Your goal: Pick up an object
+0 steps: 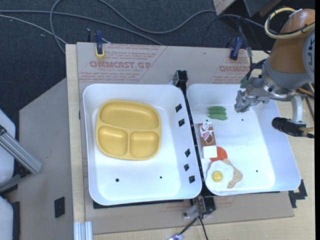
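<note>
Board lettering: red "CHEMCAST GP" on the brown backing board point(125, 59).
Left white bin point(95, 149): yellow three-compartment plastic tray point(128, 129).
Right white bin point(270, 154): green toy pod point(217, 112), brown printed packet point(206, 133), red-and-white piece point(214, 153), fried-egg toy point(220, 176).
Two-finger gripper point(242, 104): above right bin, just beside the pod; jaw state cannot be told.

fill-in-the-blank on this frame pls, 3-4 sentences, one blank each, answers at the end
1. The yellow divided tray lies in the ____ bin.
2. The tray has ____ compartments.
3. The gripper hangs over the right bin, nearest the ____ toy.
4. The fried egg toy sits near the right bin's ____ corner in view.

Missing words: left; three; green; lower left
</note>
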Motion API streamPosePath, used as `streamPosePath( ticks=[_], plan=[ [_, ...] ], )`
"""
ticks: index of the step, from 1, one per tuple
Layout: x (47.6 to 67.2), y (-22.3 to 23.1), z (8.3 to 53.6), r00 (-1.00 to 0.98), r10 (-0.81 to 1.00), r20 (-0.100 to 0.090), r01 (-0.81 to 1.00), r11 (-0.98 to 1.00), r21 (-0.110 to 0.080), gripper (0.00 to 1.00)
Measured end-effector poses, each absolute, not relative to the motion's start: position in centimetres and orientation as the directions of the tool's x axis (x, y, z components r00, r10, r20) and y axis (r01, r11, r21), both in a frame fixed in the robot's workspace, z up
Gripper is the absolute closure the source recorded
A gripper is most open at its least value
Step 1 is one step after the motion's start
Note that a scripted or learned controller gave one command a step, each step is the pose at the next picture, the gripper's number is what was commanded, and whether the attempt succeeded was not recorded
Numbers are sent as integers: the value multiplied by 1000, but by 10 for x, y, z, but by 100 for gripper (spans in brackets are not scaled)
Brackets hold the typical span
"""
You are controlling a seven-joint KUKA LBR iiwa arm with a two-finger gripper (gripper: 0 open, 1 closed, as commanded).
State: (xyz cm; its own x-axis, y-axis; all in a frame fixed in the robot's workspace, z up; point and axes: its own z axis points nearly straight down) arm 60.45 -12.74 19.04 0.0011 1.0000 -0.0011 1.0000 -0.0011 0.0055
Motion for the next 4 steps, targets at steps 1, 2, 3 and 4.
streamPosePath(
  ticks=[1, 2, 3, 4],
  plan=[
    [606, -128, 241, -1, 1000, -1, 1000, 1, 6, 100],
    [601, -79, 232, -5, 1000, 3, 1000, 5, -3, 100],
    [601, -20, 241, -7, 1000, 2, 1000, 7, 1, 100],
    [609, 25, 237, -6, 1000, 2, 1000, 6, 1, 100]
  ],
)
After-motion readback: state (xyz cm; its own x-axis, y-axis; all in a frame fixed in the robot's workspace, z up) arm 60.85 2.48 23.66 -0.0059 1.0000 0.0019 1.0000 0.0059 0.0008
